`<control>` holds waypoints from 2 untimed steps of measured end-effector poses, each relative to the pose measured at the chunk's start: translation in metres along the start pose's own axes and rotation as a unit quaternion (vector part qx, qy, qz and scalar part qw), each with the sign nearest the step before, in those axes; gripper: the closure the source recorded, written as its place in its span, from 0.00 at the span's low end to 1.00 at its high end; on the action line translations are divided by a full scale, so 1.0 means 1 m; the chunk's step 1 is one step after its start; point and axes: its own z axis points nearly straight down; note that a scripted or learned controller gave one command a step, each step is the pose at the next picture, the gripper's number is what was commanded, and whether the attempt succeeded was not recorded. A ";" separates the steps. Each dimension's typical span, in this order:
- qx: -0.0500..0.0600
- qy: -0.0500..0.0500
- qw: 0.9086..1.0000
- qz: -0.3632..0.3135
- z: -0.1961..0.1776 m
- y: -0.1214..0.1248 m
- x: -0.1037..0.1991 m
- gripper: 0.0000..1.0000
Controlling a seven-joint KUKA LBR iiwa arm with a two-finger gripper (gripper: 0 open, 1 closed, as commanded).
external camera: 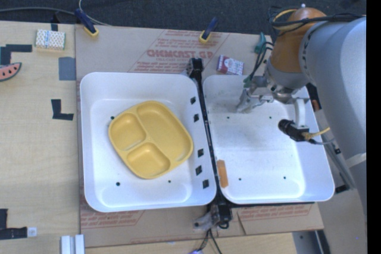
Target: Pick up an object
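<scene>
From the camera view, the right bin (271,187) has a mostly bare floor, with a small orange piece (222,173) against its left wall. The gripper (247,101) hangs low over this bin's upper left part; whether it is wide or narrow, I cannot tell. The yellow divided tray (150,138) lies in the middle of the left bin (95,187), well apart from the gripper, across the divider.
</scene>
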 end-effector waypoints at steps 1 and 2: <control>0.000 0.000 1.000 0.000 0.000 0.000 0.000 0.00; 0.000 0.000 1.000 -0.001 -0.009 0.000 0.001 1.00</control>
